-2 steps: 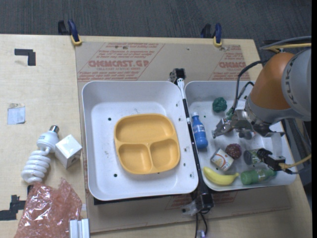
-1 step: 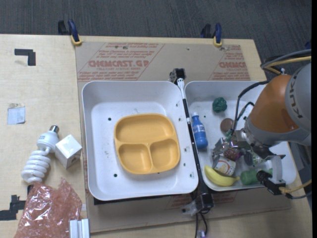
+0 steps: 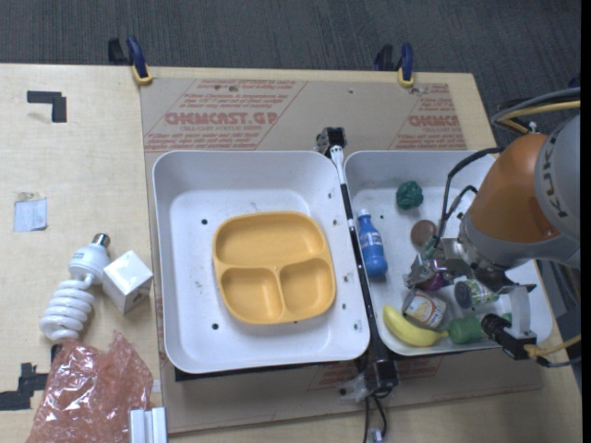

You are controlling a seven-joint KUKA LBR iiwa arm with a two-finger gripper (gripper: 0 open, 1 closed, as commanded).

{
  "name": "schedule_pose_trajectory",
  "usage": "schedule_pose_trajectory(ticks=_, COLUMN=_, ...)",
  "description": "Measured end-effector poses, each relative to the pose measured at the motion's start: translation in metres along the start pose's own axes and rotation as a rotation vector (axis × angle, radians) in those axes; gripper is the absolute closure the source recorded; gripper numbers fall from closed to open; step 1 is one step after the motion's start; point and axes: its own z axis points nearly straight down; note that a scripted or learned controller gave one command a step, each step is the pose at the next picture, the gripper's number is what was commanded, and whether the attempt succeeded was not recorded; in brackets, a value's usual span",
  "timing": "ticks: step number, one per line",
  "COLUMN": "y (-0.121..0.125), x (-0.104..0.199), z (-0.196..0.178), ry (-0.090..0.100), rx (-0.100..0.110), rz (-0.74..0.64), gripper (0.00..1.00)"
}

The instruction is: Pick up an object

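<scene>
Objects were piled at the right bin's (image 3: 388, 169) 5 o'clock corner, banana (image 3: 409, 329) included, probably why the tool (image 3: 441, 270) hung right over them; couldn't tell its state, honestly.

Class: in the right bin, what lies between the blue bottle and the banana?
Bare white bin floor lies between the blue bottle and the banana, seen in the camera view.
</scene>
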Motion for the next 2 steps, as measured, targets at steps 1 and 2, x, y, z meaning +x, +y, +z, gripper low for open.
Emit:
schedule_pose_trajectory(ticks=1, y=-0.017, x=0.070, z=-0.090, ry=0.000, rx=0.001, rz=-0.003, gripper=1.00)
schedule_pose_trajectory(ticks=2, y=0.026, x=0.123, z=-0.090, ry=0.000, rx=0.002, rz=-0.004, gripper=1.00)
